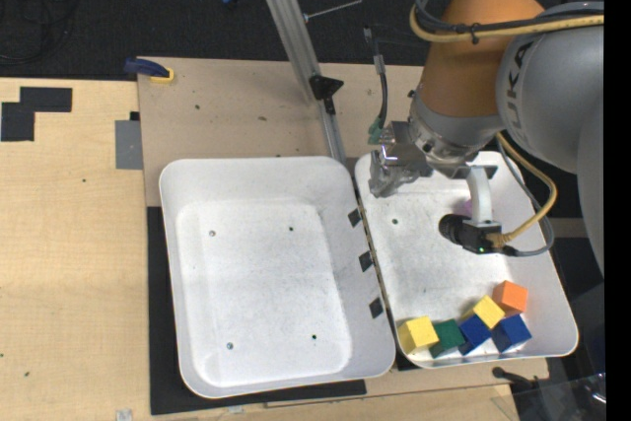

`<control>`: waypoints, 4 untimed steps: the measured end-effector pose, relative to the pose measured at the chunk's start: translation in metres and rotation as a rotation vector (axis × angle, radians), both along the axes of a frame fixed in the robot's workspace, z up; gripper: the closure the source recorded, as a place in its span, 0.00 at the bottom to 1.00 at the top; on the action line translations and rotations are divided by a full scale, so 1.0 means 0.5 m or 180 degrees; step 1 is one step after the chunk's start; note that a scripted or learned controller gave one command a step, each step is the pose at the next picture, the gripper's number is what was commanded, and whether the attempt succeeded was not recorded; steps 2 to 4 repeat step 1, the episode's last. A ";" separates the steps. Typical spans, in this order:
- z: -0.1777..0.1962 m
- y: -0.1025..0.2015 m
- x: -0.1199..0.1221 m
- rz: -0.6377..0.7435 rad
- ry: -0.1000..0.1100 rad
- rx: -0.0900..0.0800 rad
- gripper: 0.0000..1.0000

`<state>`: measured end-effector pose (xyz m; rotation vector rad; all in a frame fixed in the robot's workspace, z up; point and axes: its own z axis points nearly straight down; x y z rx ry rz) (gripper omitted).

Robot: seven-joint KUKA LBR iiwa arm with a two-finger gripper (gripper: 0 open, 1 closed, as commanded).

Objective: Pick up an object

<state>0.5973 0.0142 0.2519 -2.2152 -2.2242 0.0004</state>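
Observation:
Several small blocks lie bunched in the near right corner of the right bin (pixel 434 242): a yellow block (pixel 418 332), a green block (pixel 447 338), a blue block (pixel 474 334), a second yellow block (pixel 488 313), an orange block (pixel 511 296) and another blue block (pixel 513 332). My gripper (pixel 386 178) hangs over the far left part of the right bin, well away from the blocks. I see nothing held in it.
The left bin (pixel 261 271) sits beside the right one, with black clips (pixel 367 261) along their shared edge. A slanted aluminium rail (pixel 291 25) rises behind the bins. The arm's orange band (pixel 483 15) and a black cable connector (pixel 463 232) overhang the right bin.

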 end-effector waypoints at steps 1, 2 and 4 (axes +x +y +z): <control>-0.038 0.114 0.003 0.0000 0.0014 0.0000 1.00; -0.038 0.114 0.003 0.0000 0.0014 0.0000 1.00; -0.038 0.114 0.003 0.0000 0.0014 0.0000 1.00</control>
